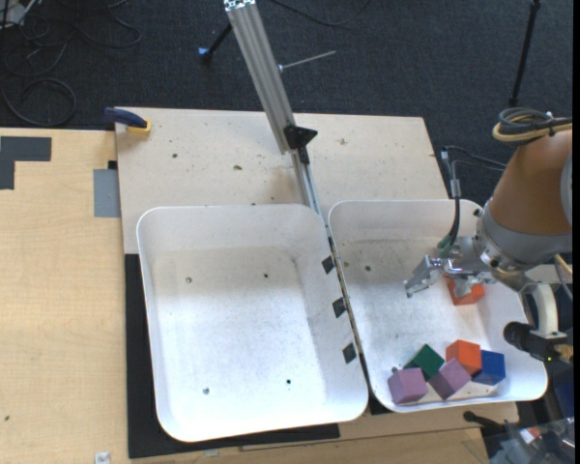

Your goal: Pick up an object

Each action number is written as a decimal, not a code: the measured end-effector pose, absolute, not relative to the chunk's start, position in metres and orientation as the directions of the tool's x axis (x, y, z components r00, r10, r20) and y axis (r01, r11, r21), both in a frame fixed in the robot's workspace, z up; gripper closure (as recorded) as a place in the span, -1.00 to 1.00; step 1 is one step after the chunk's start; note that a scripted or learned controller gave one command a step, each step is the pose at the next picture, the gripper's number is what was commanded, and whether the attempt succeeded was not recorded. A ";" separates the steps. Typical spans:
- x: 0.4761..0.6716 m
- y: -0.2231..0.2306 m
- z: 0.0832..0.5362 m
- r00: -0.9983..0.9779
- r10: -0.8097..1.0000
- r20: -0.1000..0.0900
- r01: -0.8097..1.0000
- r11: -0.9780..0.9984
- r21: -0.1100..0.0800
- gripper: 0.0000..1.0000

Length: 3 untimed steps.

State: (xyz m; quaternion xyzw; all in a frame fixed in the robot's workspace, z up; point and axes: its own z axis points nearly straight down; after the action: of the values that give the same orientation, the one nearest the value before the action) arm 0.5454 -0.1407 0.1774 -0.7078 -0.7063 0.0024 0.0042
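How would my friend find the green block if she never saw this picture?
Look at the right bin, the one the grey and orange arm hangs over. Near its front edge sits a little cluster of blocks. The green block is at the back left of that bunch, behind the two purple blocks and left of the orange block; it is the only green one.

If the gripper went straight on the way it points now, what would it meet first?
The metal two-finger gripper points left and slightly down, so it would probably reach the bare floor of the shallow white right bin first; depth is hard to judge.
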 end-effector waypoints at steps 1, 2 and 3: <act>0.547 -0.143 0.132 0.003 1.000 0.002 1.000 -0.003 -0.008 -1.00; 0.548 -0.145 0.145 0.010 1.000 0.002 1.000 -0.010 -0.006 1.00; 0.550 -0.139 0.190 0.000 1.000 0.000 1.000 0.000 0.002 1.00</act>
State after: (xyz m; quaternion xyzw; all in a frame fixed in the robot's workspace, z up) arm 0.5498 -0.1387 0.1896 -0.7071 -0.7071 -0.0007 -0.0007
